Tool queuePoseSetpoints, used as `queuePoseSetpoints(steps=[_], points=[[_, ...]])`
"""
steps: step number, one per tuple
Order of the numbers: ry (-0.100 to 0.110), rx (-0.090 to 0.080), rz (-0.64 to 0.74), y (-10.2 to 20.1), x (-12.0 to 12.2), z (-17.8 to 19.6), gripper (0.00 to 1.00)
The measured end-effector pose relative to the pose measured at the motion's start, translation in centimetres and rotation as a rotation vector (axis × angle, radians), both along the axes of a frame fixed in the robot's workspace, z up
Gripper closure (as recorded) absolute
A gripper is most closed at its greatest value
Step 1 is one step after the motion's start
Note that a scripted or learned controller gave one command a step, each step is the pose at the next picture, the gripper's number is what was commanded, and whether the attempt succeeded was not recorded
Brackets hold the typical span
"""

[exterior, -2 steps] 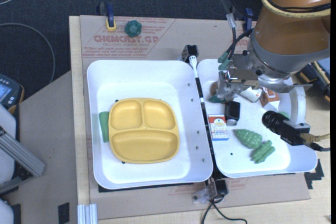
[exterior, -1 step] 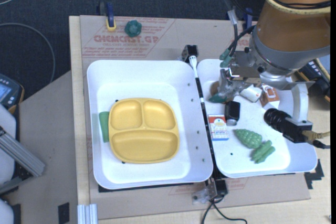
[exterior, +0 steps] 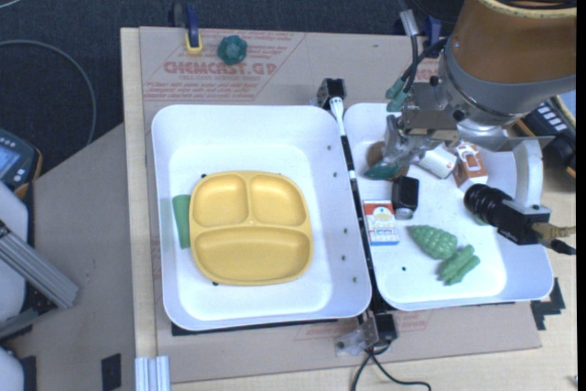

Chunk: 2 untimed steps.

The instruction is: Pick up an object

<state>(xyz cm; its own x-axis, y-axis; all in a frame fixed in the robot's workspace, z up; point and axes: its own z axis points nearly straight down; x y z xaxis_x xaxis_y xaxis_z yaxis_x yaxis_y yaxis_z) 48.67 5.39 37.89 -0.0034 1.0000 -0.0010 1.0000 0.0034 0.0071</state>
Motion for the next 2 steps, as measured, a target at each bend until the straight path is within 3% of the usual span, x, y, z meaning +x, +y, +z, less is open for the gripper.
queuePoseSetpoints(steps=[1,2], points=[[-0.003,-0.001,0.001,0.0,0.1,1.0,1.00],[0.000,0.003,-0.001,1.5,-0.7,6.0,1.00]])
